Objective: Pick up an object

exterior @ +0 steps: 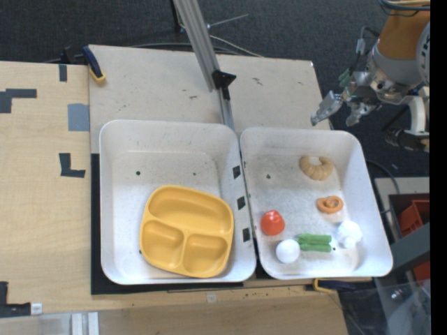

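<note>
Bench [160, 93]: we see two white bins, wood panel at 9 o'clock.
Left bin [167, 145]: yellow tray [187, 230].
Right bin [293, 152]: croissant [316, 167], perhaps pretzel [330, 204], tomato [272, 222].
Gripper [341, 112]: at 2 o'clock, fingers apart, holding nothing.

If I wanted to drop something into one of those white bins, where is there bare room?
The left bin has bare floor along its far half, behind the yellow tray. The right bin is bare at its far-left part, between the divider and the croissant. Its near end is crowded: red tomato, white ball, green pod and pretzel.
</note>
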You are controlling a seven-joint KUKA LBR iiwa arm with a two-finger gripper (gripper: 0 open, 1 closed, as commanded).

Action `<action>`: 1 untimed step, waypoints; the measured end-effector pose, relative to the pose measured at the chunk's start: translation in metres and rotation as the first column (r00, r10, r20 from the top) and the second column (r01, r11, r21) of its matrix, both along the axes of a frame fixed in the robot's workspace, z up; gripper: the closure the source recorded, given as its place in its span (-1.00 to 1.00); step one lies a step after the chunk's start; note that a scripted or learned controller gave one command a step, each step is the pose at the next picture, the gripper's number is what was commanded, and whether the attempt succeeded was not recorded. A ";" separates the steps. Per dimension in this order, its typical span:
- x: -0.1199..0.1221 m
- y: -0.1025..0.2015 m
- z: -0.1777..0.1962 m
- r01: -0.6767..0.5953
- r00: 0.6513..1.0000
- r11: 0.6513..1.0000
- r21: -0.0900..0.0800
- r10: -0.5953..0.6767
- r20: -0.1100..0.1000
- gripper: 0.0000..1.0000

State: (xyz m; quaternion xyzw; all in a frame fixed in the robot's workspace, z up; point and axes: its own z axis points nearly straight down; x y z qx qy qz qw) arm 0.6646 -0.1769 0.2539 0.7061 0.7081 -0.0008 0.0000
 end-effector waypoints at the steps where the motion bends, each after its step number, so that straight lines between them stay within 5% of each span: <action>1: 0.000 0.000 0.000 0.000 1.000 1.000 0.000 0.000 0.000 -1.00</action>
